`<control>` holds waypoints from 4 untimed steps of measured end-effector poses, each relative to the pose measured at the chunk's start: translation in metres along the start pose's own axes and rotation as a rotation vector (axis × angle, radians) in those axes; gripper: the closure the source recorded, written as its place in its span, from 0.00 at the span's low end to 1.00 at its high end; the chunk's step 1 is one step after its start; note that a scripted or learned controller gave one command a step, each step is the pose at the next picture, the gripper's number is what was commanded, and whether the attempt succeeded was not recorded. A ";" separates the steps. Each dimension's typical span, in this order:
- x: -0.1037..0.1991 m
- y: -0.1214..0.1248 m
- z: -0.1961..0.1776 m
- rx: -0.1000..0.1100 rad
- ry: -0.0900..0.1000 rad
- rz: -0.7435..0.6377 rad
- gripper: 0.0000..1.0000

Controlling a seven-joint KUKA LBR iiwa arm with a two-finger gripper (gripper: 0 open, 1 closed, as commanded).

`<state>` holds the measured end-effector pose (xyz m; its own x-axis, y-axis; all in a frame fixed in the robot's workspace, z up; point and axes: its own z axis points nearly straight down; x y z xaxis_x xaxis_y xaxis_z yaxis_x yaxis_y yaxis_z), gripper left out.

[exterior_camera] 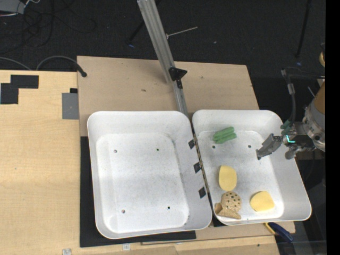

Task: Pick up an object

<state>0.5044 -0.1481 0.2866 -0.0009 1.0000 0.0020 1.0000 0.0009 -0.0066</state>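
Camera view: two bins (pixel 143 120); four objects in right one; pincer (pixel 277 147) open, holding nothing.

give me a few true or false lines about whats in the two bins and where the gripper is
1. The green object lies in the right bin. True.
2. The cookie lies in the left bin. False: it sits in the right bin, near its front left corner.
3. The gripper is over the right bin's right side. True.
4. The gripper holds a yellow piece. False: both yellow pieces lie on the bin floor, apart from it.
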 end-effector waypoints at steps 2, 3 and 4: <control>-0.007 -0.005 0.058 0.002 0.000 0.001 0.00; -0.012 -0.005 0.104 0.001 0.000 0.002 0.00; -0.006 -0.014 0.155 0.002 0.001 0.002 0.00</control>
<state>0.4889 -0.1533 0.1321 0.0007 1.0000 0.0035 1.0000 -0.0007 -0.0090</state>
